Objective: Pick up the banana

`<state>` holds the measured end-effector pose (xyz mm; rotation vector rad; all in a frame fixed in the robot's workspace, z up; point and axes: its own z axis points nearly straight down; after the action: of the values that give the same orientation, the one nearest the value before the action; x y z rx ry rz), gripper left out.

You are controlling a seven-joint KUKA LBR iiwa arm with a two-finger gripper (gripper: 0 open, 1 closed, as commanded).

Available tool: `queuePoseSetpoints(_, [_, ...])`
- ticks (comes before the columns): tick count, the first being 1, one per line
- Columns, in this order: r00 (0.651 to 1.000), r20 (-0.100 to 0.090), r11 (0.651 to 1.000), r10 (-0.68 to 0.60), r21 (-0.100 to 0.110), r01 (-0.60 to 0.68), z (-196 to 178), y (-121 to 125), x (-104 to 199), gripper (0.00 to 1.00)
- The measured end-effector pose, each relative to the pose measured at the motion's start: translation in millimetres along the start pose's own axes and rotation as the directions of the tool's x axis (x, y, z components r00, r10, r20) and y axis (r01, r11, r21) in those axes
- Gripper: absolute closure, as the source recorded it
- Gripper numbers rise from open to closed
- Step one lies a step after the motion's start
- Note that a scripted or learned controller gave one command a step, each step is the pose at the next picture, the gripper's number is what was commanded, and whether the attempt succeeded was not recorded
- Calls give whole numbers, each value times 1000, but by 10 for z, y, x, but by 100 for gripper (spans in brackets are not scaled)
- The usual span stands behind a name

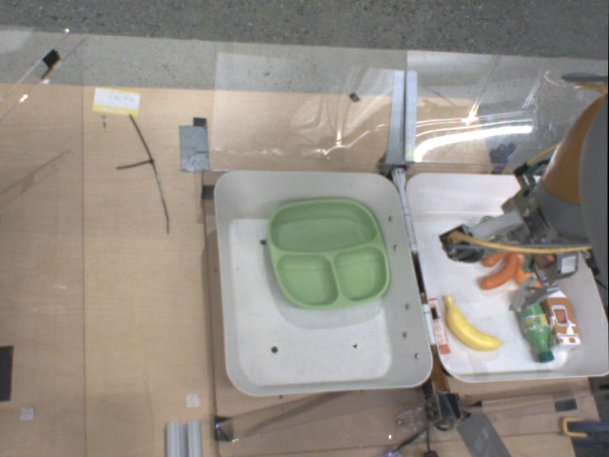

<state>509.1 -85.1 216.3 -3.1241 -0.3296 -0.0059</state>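
The yellow banana (471,327) lies in the right bin (433,208), near its front left corner, with its curve pointing toward the front right. My gripper (529,297) hangs over the right half of that bin, a short way right of the banana and a little farther back, above the green bottle (536,331). Nothing shows between the gripper and the banana, which lies free on the bin floor.
Orange carrot-like pieces (502,270) lie just behind the gripper. An orange and white carton (562,318) sits beside the green bottle at the front right. A green divided plate (328,253) rests in the left bin (238,350). A clear wall stands behind both bins.
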Motion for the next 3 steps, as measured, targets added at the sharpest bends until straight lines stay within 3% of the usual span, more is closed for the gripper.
queuePoseSetpoints(1, [1000, 4, 1000, -21, 2, 21, 265, -599, -396, 0])
queuePoseSetpoints(2, [1000, 4, 1000, 0, 1, 0, 263, -13, -56, 0])
queuePoseSetpoints(3, [1000, 2, 1000, -26, 1, 26, 83, -494, 609, 0])
